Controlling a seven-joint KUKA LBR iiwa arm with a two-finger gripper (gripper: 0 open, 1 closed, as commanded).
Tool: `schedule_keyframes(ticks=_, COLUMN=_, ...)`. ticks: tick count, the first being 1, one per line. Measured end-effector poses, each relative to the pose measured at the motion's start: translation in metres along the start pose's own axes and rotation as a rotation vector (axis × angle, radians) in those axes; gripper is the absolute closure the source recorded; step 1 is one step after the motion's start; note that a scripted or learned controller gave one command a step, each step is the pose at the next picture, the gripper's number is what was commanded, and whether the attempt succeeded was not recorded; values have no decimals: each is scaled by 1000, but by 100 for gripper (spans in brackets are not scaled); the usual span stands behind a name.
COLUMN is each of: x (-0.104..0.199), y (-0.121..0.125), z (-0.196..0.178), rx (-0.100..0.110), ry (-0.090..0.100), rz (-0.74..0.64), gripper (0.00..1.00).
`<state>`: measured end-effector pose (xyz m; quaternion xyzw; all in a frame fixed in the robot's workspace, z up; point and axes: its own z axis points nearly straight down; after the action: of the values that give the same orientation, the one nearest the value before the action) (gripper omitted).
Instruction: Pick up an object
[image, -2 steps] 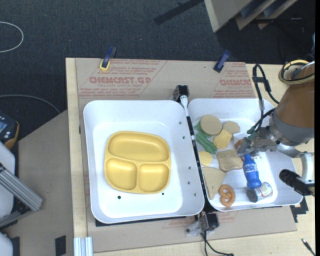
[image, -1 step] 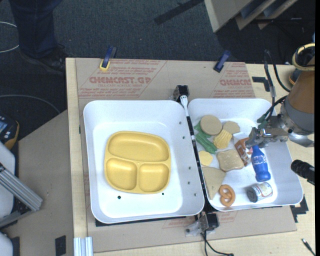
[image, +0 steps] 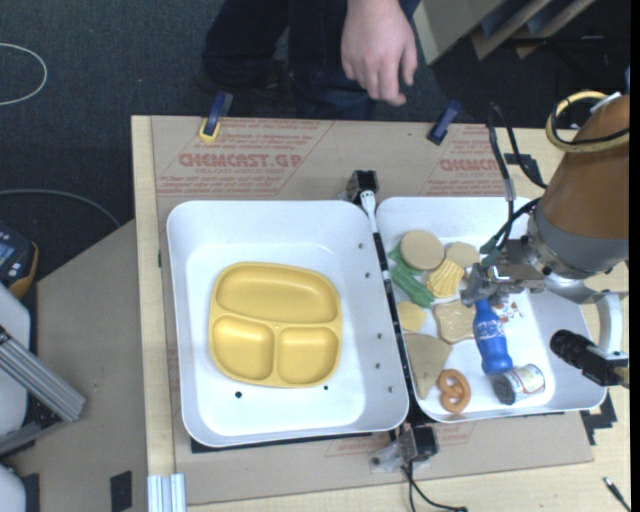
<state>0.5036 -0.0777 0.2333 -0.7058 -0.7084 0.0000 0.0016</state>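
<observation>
A: Left shallow white plastic bin (image: 190, 300): one yellow three-compartment plastic tray (image: 275, 322), lying flat near the middle, the long compartment toward the far side.

B: Right shallow white plastic bin (image: 570, 395)?

A: A cluster. Round tan disc-shaped piece (image: 421, 250) at the far left, partly over a green leaf-shaped piece (image: 408, 281). Yellow ridged piece (image: 446, 276) just beside the disc. Flat tan pieces (image: 452, 322) nearer the middle. Brown pretzel-shaped toy (image: 453, 389) at the near edge. Blue plastic bottle (image: 490, 339) lying lengthwise, its near end just beside a small silver-and-dark can (image: 521, 381) on its side.

B: Arm position?

A: Grey arm with orange band (image: 590, 180) reaches in from the right, over the right bin. The pincer (image: 483, 288) sits low above the far end of the blue bottle, near the yellow ridged piece.

B: Pincer spread or pressed together?

A: Cannot tell; the metal parts blur together at this angle. Nothing is clearly seen between its parts, so no grasp recorded.

B: Anything else?

A: A person's hand (image: 378, 55) hangs over the far edge of the brown paper-covered bench (image: 300, 150), well apart from both bins. A black clamp (image: 362, 186) sits at the far end of the seam between the bins.
</observation>
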Motion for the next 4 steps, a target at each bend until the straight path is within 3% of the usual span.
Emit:
schedule_keyframes(ticks=1, x=62, y=-1, z=10, rx=-4, ry=-1, rz=-1, gripper=100)
schedule_keyframes(ticks=2, x=76, y=-17, z=14, rx=2, ry=-1, rz=2, gripper=100)
schedule_keyframes(ticks=4, x=70, y=0, z=2, rx=-5, ry=-3, rz=4, gripper=100)
